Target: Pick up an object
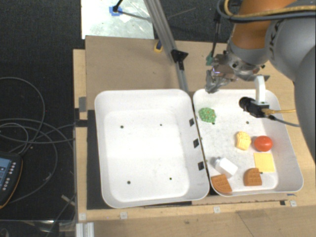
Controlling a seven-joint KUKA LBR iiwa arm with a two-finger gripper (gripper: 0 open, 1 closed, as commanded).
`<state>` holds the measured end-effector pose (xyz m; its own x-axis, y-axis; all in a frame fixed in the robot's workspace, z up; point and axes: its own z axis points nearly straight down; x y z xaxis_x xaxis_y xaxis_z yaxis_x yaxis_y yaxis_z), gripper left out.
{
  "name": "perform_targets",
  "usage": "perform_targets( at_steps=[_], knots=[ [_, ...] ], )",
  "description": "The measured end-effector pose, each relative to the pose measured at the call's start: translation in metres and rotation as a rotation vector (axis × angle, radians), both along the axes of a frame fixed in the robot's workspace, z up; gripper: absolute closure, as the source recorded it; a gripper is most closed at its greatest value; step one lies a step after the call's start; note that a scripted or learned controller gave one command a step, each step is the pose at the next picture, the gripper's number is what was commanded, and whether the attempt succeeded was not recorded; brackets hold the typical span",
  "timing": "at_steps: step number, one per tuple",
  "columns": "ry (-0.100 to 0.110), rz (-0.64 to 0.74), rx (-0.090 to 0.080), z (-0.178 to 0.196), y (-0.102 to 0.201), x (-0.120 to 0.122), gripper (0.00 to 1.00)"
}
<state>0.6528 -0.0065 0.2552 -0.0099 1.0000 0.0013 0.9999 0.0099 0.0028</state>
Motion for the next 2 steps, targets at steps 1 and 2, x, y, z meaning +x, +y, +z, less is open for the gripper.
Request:
perform_targets(
  at_steps=[1,2],
  knots=[
    [-0.001,0.001,0.001,0.003,0.058,0.009,1.0],
    [0.0,0.0,0.0,0.003,0.106,0.013,1.0]
  ],
)
